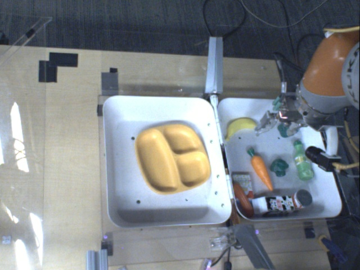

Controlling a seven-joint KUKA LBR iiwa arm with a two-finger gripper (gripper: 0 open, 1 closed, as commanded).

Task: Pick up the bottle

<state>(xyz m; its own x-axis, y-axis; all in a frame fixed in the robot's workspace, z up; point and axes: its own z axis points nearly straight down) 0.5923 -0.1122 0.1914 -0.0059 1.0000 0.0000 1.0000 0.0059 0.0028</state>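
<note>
While two white bins sit side by side, the left bin (112, 151) holds one yellow three-part tray (171, 156). The right bin (332, 204) holds one lemon (241, 126), one carrot (260, 171), one teal piece (279, 166), one dark capped bottle (281, 203) and one green bottle (302, 161). The gripper (280, 118) hovers with fingers spread, pinching nothing; the green bottle lies at its five o'clock, apart.

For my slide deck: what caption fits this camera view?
Gripper poised over right bin holding green bottle, carrot, lemon; yellow tray in left bin.
</note>
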